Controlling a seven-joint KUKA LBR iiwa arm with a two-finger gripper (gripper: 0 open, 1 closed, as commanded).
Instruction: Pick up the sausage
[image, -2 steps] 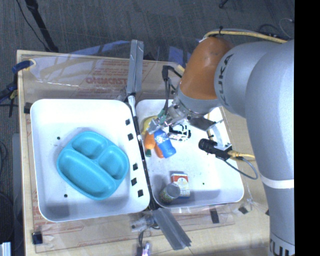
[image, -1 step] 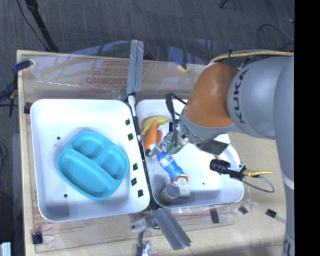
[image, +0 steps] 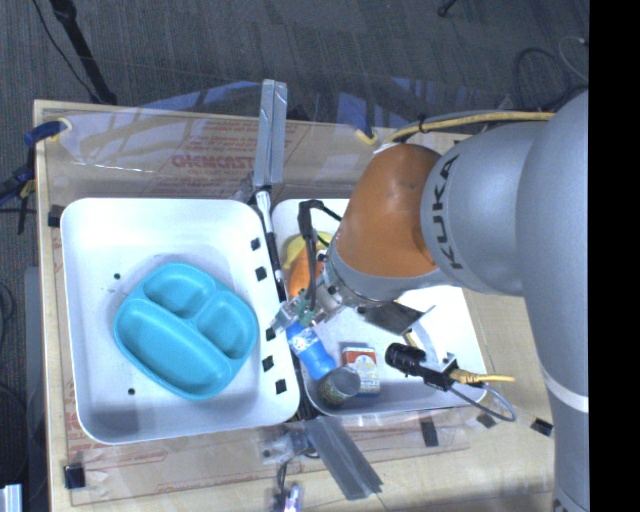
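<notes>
Two white bins sit side by side on the wooden worktop. Left of the middle wall, the left bin holds a blue plate with three parts. Right of that wall, the right bin holds a small can, a red and white box and a blue bottle. An orange-brown sausage lies near the wall, half hidden under the big grey arm. I cannot tell how its gripper is set.

Robot lab: KUKA arm, bench bins
</notes>
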